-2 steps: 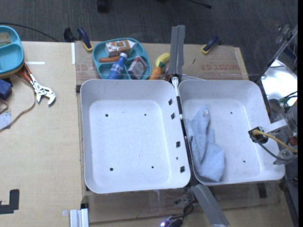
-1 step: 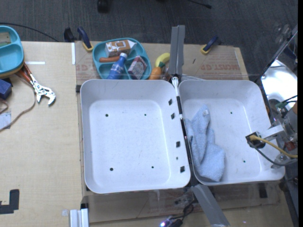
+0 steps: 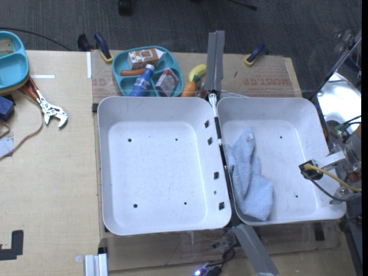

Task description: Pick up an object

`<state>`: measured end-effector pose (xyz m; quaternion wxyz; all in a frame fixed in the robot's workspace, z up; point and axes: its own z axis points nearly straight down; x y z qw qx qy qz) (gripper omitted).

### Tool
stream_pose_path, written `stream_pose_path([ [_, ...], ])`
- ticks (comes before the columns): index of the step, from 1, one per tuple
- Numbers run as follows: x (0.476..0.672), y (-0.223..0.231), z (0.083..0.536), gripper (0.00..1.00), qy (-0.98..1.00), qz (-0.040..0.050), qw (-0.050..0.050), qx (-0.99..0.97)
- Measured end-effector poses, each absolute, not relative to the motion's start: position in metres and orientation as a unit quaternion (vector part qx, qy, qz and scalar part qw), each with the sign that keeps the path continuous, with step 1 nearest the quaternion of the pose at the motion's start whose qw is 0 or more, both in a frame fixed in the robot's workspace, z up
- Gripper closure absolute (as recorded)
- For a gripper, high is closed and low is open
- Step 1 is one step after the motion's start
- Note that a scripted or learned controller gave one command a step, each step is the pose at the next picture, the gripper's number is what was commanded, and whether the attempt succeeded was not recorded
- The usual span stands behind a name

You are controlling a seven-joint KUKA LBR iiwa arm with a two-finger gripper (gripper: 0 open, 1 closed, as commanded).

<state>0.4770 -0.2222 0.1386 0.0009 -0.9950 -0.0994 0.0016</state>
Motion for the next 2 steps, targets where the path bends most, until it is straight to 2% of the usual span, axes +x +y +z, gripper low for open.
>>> stream_pose_path([
  [1,0.476,-0.160,0.090,0.00,-0.122,0.0024,0.002,-0.993],
  [2,0.477,-0.222,0.134,0.00,-0.137,0.0017,0.001,-0.991],
])
